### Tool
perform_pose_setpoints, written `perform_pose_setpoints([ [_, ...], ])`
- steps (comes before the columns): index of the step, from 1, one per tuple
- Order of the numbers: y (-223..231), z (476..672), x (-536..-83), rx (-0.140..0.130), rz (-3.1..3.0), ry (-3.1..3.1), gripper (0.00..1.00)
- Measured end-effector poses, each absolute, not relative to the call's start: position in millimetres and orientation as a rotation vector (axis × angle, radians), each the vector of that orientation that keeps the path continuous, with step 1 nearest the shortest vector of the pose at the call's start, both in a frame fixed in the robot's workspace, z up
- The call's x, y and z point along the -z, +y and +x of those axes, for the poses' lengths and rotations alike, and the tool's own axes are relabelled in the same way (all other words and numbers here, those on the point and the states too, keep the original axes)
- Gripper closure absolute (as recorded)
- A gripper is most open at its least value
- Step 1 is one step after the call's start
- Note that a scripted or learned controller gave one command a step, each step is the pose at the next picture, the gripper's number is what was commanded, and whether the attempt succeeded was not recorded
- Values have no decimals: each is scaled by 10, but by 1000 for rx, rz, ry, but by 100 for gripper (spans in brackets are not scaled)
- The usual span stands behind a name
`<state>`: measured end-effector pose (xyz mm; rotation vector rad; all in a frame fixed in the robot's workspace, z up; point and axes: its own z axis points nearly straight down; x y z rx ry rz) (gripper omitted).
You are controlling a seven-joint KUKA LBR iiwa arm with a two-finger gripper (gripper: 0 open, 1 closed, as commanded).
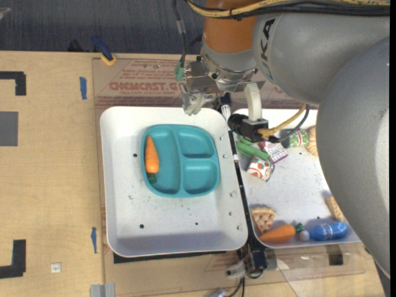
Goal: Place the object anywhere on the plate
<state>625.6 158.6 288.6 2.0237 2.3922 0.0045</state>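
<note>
We see a small orange carrot (151, 155), stubby with a dark green end toward the near rim, lying lengthwise in the long left compartment of the teal divided plate (197, 142) in the left white bin (124, 221). The gripper (192, 103) hangs above that bin's far rim, holding nothing; its opening we cannot tell. The right bin (297, 197) holds a second carrot (279, 232) and a blue bottle (328, 230).

Red "CHEMCAST" lettering on the brown board (145, 79) behind the bins, partial "K" on the arm (267, 36)
</note>
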Motion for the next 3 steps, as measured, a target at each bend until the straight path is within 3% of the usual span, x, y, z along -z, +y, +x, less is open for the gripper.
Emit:
perform_pose_setpoints([
  [2,2128,5814,-1481,9,1991,2435,100],
  [3,2120,5857,-1330,-11,1811,2558,100],
])
